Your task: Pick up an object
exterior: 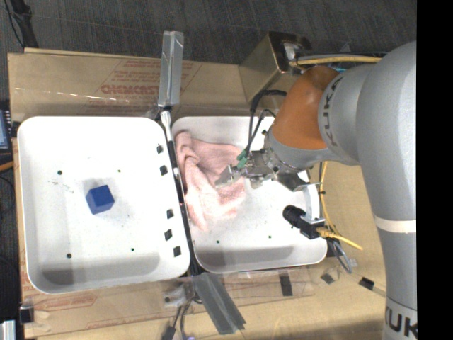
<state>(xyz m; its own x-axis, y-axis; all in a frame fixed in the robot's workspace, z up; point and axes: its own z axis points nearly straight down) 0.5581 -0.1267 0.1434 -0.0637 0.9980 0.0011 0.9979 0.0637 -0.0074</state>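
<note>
Overhead slanted view of a bench bearing two shallow white bins: the left white bin [42, 190] at centre-left of the frame and the right white bin [241, 257] at centre. The grey arm with its orange band [304, 115] enters from the right of the frame and ends in a two-finger gripper [233, 174] poised at the middle of the right bin. Directly beneath and to the left of the gripper lies a crumpled pale pink cloth [205, 183], spread along the left half of that bin with its long axis running roughly from the upper part of the frame to the lower part, parallel to the divider between the bins. The cloth is soft, folded and ridged, with no fixed edge to aim at. The fingertips sit at or just above the cloth's right margin, so the cloth lies immediately to the gripper's left and below it; contact cannot be confirmed, nor can it be told how far apart the fingers stand or whether any fabric is between them. A small blue cube [100, 198] rests well apart, in the left bin. By judgement, the cloth is the nearer target, and a short descent would suffice.
</note>
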